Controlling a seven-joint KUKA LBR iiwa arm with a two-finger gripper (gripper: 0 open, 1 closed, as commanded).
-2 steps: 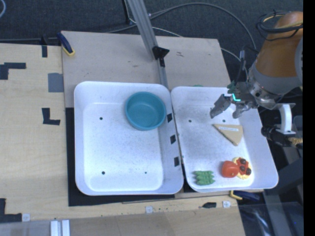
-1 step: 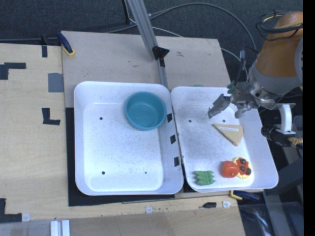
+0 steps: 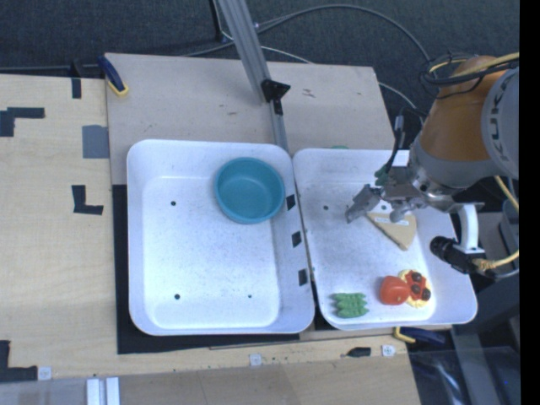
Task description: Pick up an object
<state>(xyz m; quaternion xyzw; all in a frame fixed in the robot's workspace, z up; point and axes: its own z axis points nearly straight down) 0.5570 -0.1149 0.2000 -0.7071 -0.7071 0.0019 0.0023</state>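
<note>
My gripper [image 3: 377, 208] hangs over the right bin [image 3: 337, 251], its fingers spread open above the left end of a tan wedge-shaped piece [image 3: 401, 231]. The wedge lies on the bin floor and nothing sits between the fingers. Near the bin's front edge lie a red and yellow toy [image 3: 403, 288] and a small green toy [image 3: 348, 305]. A blue bowl [image 3: 249, 190] rests in the back of the left bin [image 3: 194, 268].
A grey metal pole [image 3: 253, 57] slants from the top down to the gap between the bins. The arm's orange band [image 3: 460, 125] and grey body cover the right bin's far right side. Cables trail across the dark floor behind the bench.
</note>
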